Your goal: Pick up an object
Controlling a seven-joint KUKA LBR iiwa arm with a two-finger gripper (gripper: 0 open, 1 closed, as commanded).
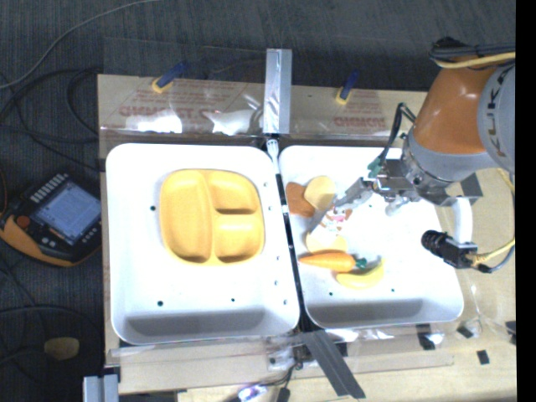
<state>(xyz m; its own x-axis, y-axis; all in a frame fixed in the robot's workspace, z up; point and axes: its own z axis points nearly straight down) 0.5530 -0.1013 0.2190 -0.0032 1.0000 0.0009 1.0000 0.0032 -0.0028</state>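
The right bin holds a cluster of toy foods near its left wall. A brown piece and a pale yellow rounded piece lie at the top of the cluster. Below them are a small white and pink item and a cream piece. An orange carrot lies across the front, with a yellow banana just right of it. My gripper reaches in from the right at a slant. Its tip is low over the white and pink item, between the rounded piece and the cream piece.
A yellow divided plate lies in the left bin. The bins' shared wall runs just left of the cluster. The arm's orange band hangs over the right bin's far right. A control pendant lies off the bench at left.
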